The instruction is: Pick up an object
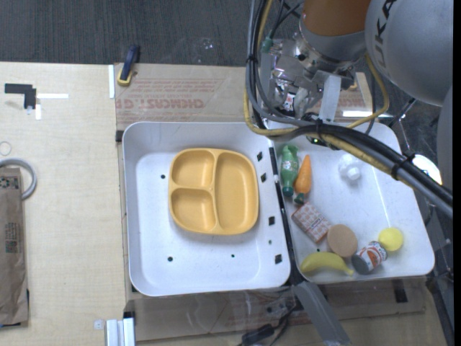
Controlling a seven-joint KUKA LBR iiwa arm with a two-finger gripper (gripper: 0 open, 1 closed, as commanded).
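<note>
Cardboard (189, 97) behind the bins reads CHEMC971 reversed; end effector (306, 96) grip state cannot be told

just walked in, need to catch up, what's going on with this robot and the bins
A grey KUKA arm hangs over the back of the right bin, nothing visibly held. That bin holds a green bottle, carrot, snack pack, banana, can, yellow ball and a brown round piece. The left bin holds a yellow divided plate. Nothing is picked up yet.
</note>
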